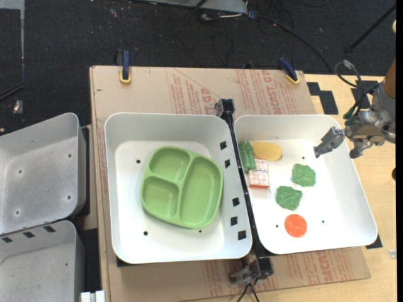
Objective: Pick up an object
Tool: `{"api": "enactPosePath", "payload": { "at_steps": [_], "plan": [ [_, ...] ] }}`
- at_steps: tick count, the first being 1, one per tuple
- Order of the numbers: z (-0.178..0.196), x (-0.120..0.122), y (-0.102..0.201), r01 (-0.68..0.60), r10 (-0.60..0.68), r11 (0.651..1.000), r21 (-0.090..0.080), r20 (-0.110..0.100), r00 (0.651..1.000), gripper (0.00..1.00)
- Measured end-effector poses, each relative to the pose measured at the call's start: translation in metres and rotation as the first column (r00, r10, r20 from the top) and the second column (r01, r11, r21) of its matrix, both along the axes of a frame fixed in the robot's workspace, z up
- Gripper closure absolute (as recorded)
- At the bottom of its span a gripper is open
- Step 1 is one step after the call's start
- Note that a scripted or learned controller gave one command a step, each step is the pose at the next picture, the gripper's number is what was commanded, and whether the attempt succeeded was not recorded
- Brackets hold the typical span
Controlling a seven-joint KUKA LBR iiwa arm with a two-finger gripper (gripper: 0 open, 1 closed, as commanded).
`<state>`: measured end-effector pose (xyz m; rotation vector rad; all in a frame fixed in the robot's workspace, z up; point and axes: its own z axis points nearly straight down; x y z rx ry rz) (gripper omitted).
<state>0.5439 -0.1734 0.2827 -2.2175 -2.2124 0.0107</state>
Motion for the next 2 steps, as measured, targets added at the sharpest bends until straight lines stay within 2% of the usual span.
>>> {"api": "enactPosePath", "payload": {
  "at_steps": [1, 2],
  "plan": [
    [0.006, 0.002, 0.001, -0.003, 0.003, 1.000, -0.002, 0.011, 1.000, 0.00],
    [-0.055, -0.005, -0.003, 0.000, 0.000, 1.000, 0.000, 0.006, 1.000, 0.00]
  ]
}}
